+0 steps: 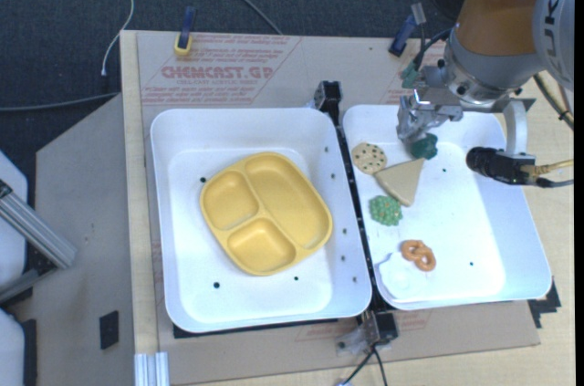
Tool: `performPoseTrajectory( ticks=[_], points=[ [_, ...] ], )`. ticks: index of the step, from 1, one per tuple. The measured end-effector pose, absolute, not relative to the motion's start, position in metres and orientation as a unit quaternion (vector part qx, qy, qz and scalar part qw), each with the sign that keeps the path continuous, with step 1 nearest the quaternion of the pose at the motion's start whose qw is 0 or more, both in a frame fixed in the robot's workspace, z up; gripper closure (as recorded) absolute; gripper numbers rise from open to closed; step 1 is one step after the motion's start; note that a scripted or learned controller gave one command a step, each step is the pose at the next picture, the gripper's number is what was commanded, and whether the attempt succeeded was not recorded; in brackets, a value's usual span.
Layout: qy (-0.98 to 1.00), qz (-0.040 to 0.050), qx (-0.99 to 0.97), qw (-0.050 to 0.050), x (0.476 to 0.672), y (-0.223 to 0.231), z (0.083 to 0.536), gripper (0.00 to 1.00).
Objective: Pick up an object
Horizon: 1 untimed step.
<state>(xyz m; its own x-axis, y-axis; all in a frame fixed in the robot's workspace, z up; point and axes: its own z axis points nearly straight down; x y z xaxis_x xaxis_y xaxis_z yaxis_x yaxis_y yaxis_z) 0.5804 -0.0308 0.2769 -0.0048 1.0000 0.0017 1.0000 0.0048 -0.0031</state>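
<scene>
Arm reaching in from the right, wrist pointed down

I see my grey arm point(511, 1) enter from the upper right, its orange band just above the wrist, which turns steeply downward. The gripper point(417, 130) hangs low beneath it, metal fingers pointing down; from this slant I cannot make out how they are set.

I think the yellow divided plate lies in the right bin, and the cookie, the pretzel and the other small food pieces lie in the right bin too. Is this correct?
Not quite. The camera view shows the yellow divided plate in the left bin, alone there. The rest holds: the cookie, the pretzel and the other small food pieces lie in the right bin.
</scene>
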Motion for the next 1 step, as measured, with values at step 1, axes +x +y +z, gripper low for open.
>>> performPoseTrajectory(
  ticks=[1],
  points=[
    [-0.709,-0.0013,-0.705,-0.001,0.5958,0.0217,0.2737,1.0]
  ],
)
